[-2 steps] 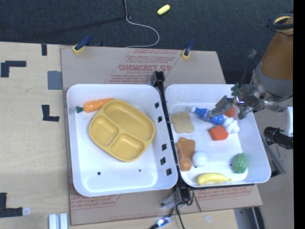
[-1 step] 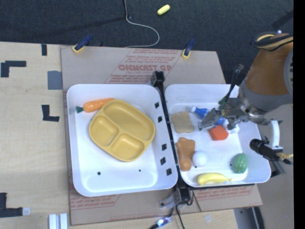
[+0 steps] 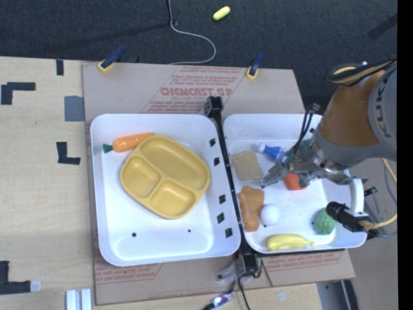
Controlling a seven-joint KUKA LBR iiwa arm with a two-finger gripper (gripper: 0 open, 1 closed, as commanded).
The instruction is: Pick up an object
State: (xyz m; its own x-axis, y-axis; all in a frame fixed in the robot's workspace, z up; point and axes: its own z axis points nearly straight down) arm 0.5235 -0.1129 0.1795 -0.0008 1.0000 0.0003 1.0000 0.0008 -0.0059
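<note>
Views: one fixed camera.
Position: above the tabletop (image 3: 39,173), looking down at a slant.
Range: moderate; both white bins sit whole in frame, left bin (image 3: 103,237), right bin (image 3: 248,124).
Far edge: dark floor (image 3: 77,18) along the top.
Arm (image 3: 355,121): enters from right.

Arm over the right bin (image 3: 342,241) — gripper (image 3: 289,173) low among small toys.
The gripper sits just beside a red-orange block (image 3: 295,182); a white ball (image 3: 270,214), banana (image 3: 288,241) and green piece (image 3: 324,223) lie nearby — the left bin (image 3: 103,192) holds a yellow tray (image 3: 165,175) and a carrot (image 3: 132,141).
</note>
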